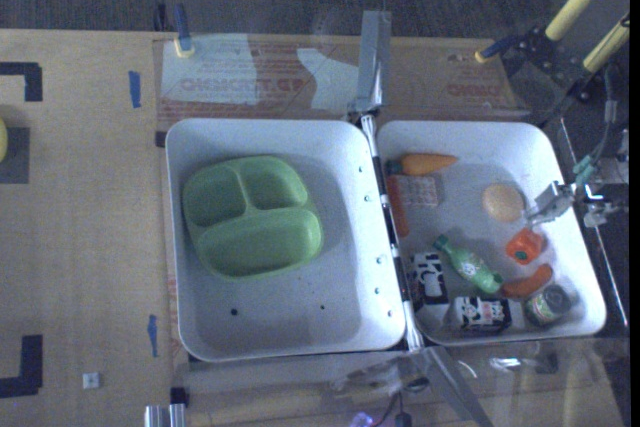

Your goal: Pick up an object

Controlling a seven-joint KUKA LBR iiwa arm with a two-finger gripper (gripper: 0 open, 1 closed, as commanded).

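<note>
- The claw (553,203) is over the right bin's (560,147) right edge; I cannot tell its state.
- The orange toy (524,246) lies just below-left of it, near the tan disc (503,202).

Bench (80,245): light wood, marked with blue tape strips (134,88).
Left bin (200,315): set on the bench.
Right bin (560,155): placed touching beside it.
</note>
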